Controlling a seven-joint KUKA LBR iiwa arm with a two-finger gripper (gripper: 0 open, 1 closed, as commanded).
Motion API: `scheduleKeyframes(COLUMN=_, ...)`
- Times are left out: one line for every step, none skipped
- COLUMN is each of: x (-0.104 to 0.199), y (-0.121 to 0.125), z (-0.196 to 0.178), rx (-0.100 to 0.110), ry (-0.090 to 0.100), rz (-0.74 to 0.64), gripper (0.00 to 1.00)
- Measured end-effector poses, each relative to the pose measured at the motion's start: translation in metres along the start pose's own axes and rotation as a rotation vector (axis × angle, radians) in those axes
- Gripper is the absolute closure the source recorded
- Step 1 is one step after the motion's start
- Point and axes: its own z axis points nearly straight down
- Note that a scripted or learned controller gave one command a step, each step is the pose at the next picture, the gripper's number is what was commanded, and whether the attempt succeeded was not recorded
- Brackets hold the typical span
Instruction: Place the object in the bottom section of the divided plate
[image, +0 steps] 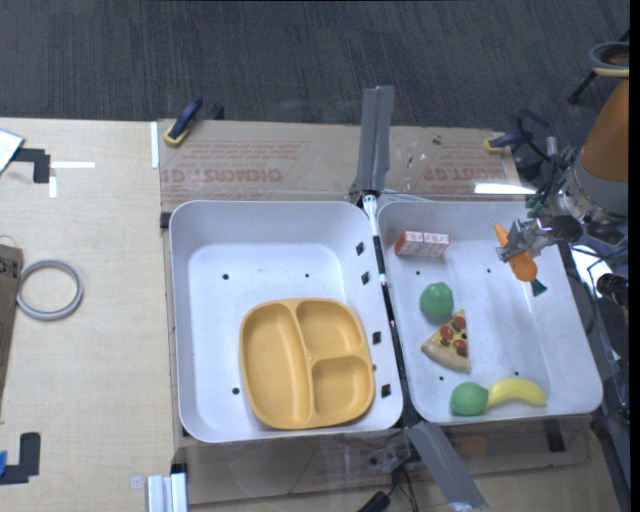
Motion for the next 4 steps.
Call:
scheduleKeyframes(x=0.000, y=0.000, z=0.000, rx=0.000, ry=0.000, rz=0.000, gripper=0.00)
scheduleKeyframes(x=0.002, y=-0.001, z=0.048, rx=0.002, ry=0.001, rz=0.089, gripper=0.00)
scheduleKeyframes(x=0.043, y=-0.050, z=-0.021, rx=0.001, ry=0.000, rz=-0.277, gripper=0.00)
scheduleKeyframes(x=0.080, y=-0.109, z=-0.113, rx=-0.001, ry=-0.001, rz=-0.498, gripper=0.00)
